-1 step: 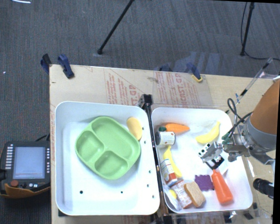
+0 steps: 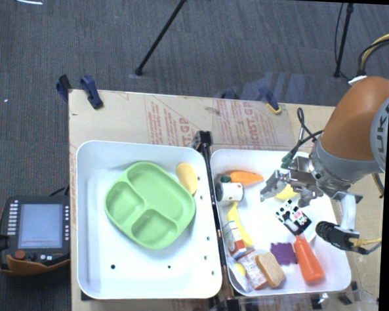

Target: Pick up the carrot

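The carrot (image 2: 244,177) lies on its side in the right bin (image 2: 343,256), near the bin's far left corner, with its pointed end toward the right. Just in front of it stands a small white cylinder (image 2: 230,192) with a dark round end facing left.

The claw (image 2: 288,188) hangs over the middle of the right bin, a little to the right of the carrot and apart from it. Its grey fingers (image 2: 270,187) are spread apart, and I see nothing gripped between them. A small yellow piece (image 2: 284,192) lies on the bin floor just beside the fingers, and a black-and-white patterned block (image 2: 294,216) is a bit nearer to the camera.

Further forward in the right bin are an orange bottle-shaped thing (image 2: 308,259), a purple piece (image 2: 282,252), a tan slice like bread (image 2: 270,268) and a yellow bottle with a red label (image 2: 237,230), lying close to the left wall.

The left bin (image 2: 90,244) holds a green divided plate (image 2: 151,203), and a yellow oval thing (image 2: 187,177) touches the plate's far right edge. Both bins sit on the counter (image 2: 157,116), which is covered with cardboard. On the floor to the left there is a control pendant with a screen (image 2: 37,231).
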`<state>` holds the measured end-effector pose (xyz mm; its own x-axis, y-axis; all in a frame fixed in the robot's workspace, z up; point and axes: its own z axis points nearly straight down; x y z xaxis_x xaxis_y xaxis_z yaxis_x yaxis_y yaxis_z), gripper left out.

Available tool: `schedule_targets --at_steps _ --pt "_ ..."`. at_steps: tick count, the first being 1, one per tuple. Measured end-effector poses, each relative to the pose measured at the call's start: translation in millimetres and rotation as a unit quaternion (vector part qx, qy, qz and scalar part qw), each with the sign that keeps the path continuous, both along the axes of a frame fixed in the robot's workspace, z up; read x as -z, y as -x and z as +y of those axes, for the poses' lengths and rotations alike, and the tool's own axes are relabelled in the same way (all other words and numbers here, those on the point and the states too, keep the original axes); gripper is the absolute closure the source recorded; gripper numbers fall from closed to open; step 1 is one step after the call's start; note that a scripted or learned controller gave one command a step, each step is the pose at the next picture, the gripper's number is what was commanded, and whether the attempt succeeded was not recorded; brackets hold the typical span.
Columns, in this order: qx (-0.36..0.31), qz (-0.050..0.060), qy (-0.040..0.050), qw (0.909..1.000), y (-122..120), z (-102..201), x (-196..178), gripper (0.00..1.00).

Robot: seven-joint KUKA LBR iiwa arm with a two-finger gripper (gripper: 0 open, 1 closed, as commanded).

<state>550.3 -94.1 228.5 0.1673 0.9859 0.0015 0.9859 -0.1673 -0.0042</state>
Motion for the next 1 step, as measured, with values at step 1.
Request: schedule_targets --at_steps 1 --pt "-0.012 0.002 0.0009 0.9999 -62.4 -37.4 46.8 0.0"
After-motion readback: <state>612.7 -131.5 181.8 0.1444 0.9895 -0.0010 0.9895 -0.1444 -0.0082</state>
